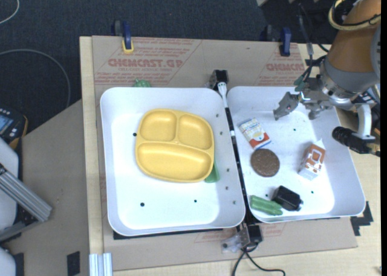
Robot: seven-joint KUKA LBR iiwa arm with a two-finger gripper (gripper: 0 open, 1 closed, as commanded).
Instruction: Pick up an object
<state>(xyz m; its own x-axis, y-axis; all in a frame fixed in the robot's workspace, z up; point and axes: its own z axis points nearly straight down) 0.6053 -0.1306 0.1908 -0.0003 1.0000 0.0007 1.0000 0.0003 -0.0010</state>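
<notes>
**Claw spread above the right bin, nothing in it**

We see the claw hanging over the far part of the right bin, its two fingers spread apart with nothing between them. The grey arm with its orange band comes in from the right edge behind it.

We take the right bin as our landmark. All the loose things lie inside it, and none touches the claw. Nearest the claw, toward the bin's left wall, lies a small white packet with a red and yellow print. Just in front of that packet sits a round brown disc, close to the bin's middle. To the right of the disc, a small orange and white carton lies tilted. At the bin's near edge we find a green object lying flat, and a black object just beside it on the right.

Left of the right bin, the other white bin holds a yellow divided tray, with something green peeping from under its right corner. Both bins rest on a brown board on the counter.
</notes>
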